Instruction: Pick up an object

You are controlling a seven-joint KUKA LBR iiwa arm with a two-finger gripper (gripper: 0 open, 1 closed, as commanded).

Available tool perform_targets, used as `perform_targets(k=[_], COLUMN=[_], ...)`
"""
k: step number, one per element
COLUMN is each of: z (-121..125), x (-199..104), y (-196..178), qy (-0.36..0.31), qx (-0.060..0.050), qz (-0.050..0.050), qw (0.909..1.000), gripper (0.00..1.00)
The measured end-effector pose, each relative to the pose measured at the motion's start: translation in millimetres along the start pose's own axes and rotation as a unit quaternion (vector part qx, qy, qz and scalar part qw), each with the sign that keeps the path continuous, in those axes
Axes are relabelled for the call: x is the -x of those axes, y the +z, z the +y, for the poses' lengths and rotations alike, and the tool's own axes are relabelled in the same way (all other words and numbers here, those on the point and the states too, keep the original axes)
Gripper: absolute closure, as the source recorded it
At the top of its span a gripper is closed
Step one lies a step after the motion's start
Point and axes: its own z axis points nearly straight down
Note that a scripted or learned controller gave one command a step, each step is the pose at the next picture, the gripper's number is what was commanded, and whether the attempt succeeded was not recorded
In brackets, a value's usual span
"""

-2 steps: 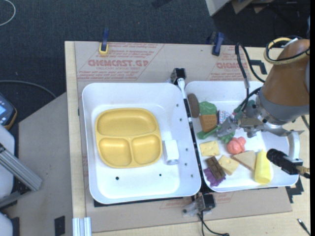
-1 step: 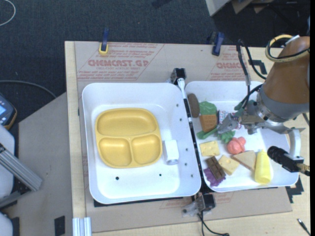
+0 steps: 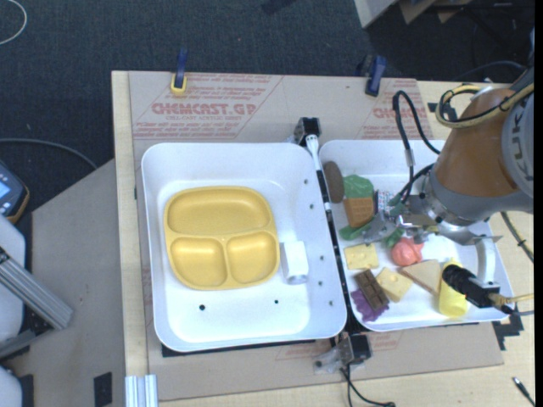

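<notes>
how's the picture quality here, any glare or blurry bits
Camera view: even overhead light, soft shadows; the left white bin looks bright, near washed out, with mild sheen on the yellow tray; the arm is slightly soft, and small items under it are hard to resolve.

We see a dark grey carpeted floor (image 3: 127, 24) beyond the bench (image 3: 212, 100), whose top is brown board printed with red lettering. Two blue clamps (image 3: 180, 64) grip its far edge, up and left of the gripper (image 3: 400, 224).

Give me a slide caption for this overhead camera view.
KUKA arm's gripper reaches into the right bin of toy food; a yellow divided plate sits in the left bin.
</notes>
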Motion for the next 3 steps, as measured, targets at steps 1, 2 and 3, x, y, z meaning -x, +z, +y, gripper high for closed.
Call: perform_targets(k=[1,2,3], z=[1,5,13], x=[-1,0,6], y=[51,35,-15], qy=[0.000,0.001,-0.001], qx=[0.004,0.011,0.007], qz=[0.000,-0.002,-0.002], qw=[1.0000,0.9999,1.0000], gripper=[0.00,1.00,1.00])
